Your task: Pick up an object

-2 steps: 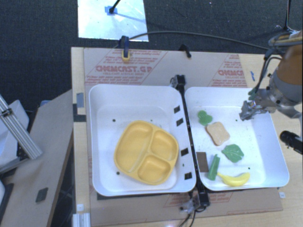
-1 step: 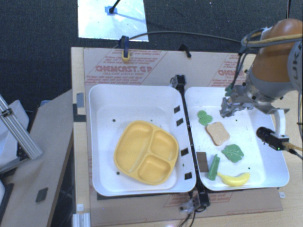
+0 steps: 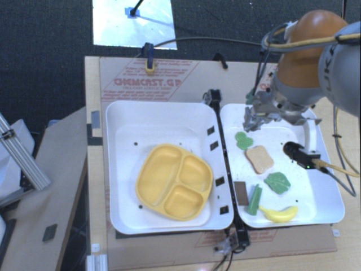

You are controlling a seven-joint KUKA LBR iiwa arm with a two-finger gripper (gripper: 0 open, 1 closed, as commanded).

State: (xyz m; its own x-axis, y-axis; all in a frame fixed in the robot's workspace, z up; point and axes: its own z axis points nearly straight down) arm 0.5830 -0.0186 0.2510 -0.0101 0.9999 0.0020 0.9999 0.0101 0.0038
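Banana [image 3: 278,213] sits nearest, well below the gripper [image 3: 249,124] hovering just above the green piece [image 3: 244,140], grip state unclear.

Fingers [image 3: 250,123] hover just above a green piece [image 3: 243,140], perhaps broccoli, beside the toast [image 3: 260,159].

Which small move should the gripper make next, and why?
Probably straight down a little: the gripper hangs just above the round green piece in the right bin, the bread slice lying close beside it.
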